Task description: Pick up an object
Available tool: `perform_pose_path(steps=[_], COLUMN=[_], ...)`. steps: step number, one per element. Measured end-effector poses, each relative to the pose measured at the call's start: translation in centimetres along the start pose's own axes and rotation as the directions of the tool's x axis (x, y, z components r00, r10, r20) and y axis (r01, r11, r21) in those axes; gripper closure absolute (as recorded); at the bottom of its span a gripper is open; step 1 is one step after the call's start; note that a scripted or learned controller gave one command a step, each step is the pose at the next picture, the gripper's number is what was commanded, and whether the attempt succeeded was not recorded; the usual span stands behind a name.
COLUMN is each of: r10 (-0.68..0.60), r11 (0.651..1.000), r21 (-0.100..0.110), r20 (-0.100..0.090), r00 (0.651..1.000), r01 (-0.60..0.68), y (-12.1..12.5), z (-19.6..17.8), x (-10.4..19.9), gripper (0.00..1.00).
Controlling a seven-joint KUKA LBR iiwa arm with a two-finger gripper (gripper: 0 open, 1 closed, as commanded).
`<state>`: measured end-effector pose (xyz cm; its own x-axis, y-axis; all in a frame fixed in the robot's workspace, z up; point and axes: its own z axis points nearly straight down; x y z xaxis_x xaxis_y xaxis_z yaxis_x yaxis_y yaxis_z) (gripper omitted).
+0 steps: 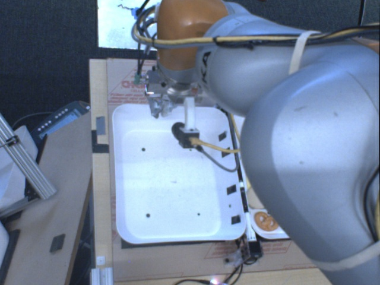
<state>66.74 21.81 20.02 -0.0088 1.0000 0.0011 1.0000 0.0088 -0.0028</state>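
A small round orange-and-tan object [265,221], pretzel-like on top, lies in the near corner of the right bin [274,233], mostly hidden by the arm. The left bin [178,186] shows bare white floor. At its far edge hangs the gripper [159,107]; whether it is wide or narrow I cannot tell

Tabletop [101,159] bearing two shallow white bins, seen from above at a slant.

The left bin [136,218] sits square on a tan, cardboard-like sheet with red print along its far and near edges; its floor shows a few small dark dots. The right bin [279,233] lies just beside it, mostly hidden under the grey arm, with an orange, pretzel-like item [264,221] in its near corner. Black clips line the seam between the bins.
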Motion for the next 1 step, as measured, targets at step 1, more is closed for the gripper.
perform_pose_path(steps=[1], r10=[0.003], r11=[1.0], r21=[-0.006], r20=[-0.001], r00=[1.0], r01=[-0.003], y=[0.17], z=[-1.6], x=[-0.28], gripper=[1.0])
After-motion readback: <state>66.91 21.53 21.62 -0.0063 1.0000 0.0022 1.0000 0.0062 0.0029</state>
